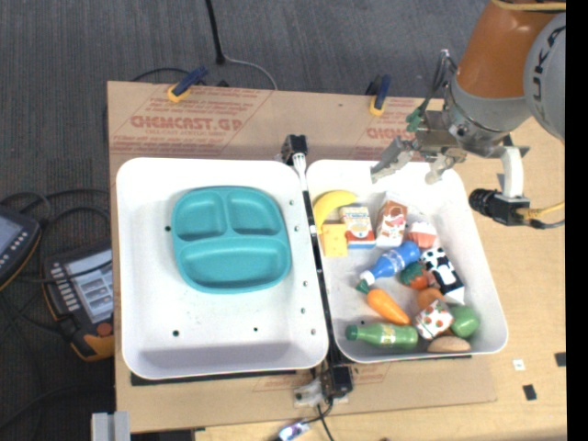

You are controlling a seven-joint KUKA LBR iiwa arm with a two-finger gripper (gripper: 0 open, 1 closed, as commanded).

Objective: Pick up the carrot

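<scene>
1. A cardboard-topped bench carried two white bins; the left bin held a teal tray.
2. Nearest, in the right bin, the carrot lay among toys, just above a green bottle.
3. Farther back, the gripper hung open and empty over the bin's far rim.
4. The approach seemingly wasn't finished; next it needed to travel nearer, then descend.

Robot lab: clamped cardboard bench, 2 bins, cables.

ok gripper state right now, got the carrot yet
gripper: open, holding nothing, above the far edge of the right bin. carrot lies in that bin, untouched.
</scene>
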